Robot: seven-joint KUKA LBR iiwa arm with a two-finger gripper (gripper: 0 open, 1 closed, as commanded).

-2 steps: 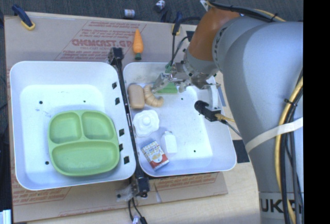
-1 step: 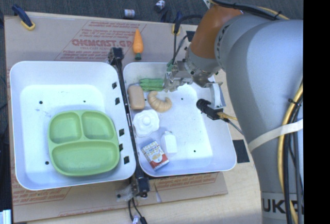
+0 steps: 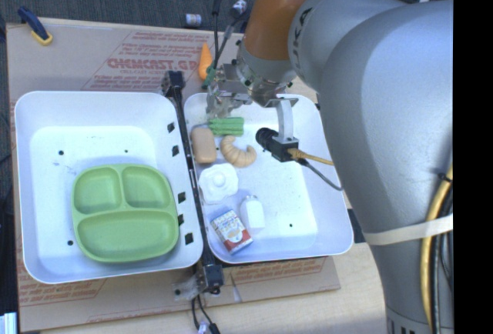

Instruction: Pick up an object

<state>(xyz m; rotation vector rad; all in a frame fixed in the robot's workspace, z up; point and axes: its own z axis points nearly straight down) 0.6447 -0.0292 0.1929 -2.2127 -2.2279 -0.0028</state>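
Note:
The right bin [image 3: 308, 228] holds several small items: a green ridged piece [image 3: 226, 125], a tan bread-like block [image 3: 203, 145], a croissant [image 3: 239, 152], a white round lidded cup [image 3: 218, 182], a small white bottle [image 3: 252, 212] and a red-and-white carton [image 3: 230, 230]. My gripper [image 3: 222, 100] hangs at the bin's far left corner, just above the green piece. The arm's wrist covers its fingers from this angle. An orange carrot-like item [image 3: 205, 61] lies on the cardboard behind the bin.
The left bin [image 3: 46, 117] carries a green divided plate [image 3: 126, 212]. A black clip divider [image 3: 182, 148] runs between the bins. The grey arm [image 3: 370, 94] covers the right bin's far right side. A blue-yellow clamp [image 3: 35, 25] sits at the far left.

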